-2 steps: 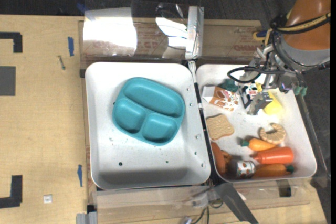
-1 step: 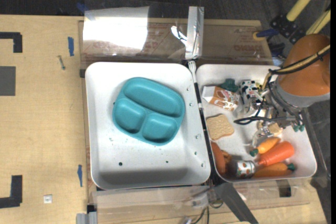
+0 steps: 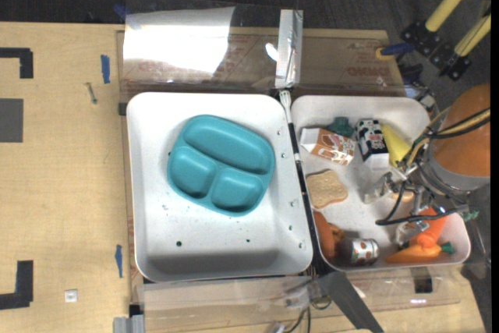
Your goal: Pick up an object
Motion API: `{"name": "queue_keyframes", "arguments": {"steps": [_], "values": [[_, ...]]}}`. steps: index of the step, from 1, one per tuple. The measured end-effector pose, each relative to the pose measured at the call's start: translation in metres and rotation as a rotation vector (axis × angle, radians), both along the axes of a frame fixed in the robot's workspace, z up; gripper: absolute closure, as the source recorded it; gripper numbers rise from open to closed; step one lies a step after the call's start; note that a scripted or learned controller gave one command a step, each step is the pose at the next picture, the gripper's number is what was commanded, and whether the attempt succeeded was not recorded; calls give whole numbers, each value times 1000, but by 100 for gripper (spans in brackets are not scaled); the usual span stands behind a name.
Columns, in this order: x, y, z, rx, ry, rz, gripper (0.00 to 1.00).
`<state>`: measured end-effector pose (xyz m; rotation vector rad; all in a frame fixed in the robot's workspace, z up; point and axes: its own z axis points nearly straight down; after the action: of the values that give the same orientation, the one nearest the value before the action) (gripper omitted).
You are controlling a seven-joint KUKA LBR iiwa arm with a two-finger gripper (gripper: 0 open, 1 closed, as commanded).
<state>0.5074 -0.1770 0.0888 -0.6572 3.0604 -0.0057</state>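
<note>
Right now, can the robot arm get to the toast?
Probably yes. The toast lies flat in the right bin with nothing on top of it, and the arm is already over that bin, just to its right.

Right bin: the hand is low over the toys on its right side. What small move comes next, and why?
Probably a short straight drop. The hand hangs at the right bin's right side, just above the orange carrot toy. Nothing shows between its tips, so no pick is made yet. The toast slice and the small can lie further left, so the carrot toy looks like the closest target.
</note>
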Motion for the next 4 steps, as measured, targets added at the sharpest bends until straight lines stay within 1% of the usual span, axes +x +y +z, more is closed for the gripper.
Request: {"name": "queue_keyframes", "arguments": {"steps": [1,2,3,4], "values": [[4,2,13,-1,-13,3,100],[31,63,145,2,-7,-107,100],[51,131,149,5,2,-96,100],[92,65,224,3,-2,-281,100]]}}
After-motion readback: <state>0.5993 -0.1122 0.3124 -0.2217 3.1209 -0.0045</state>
